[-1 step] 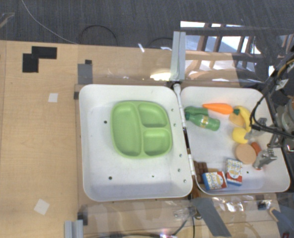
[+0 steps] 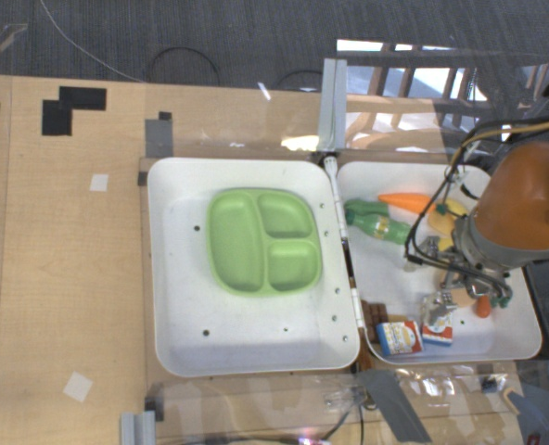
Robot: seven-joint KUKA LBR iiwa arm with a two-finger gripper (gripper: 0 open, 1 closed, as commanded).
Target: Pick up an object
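Right bin (image 2: 525,341) crowded — left bin (image 2: 177,248) roomier

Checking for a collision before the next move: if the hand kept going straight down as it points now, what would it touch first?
Most likely the small blue-and-white packet lying right beneath the hand on the right bin floor, though height is hard to judge from above.

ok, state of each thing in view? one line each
green divided plate: flat, upright, in the left bin, compartments bare
green bottle: lying on its side, right bin
carrot: lying flat beside the bottle
small carton: lying at the right bin's near edge
gripper: low over the right bin, just above the blue-white packet
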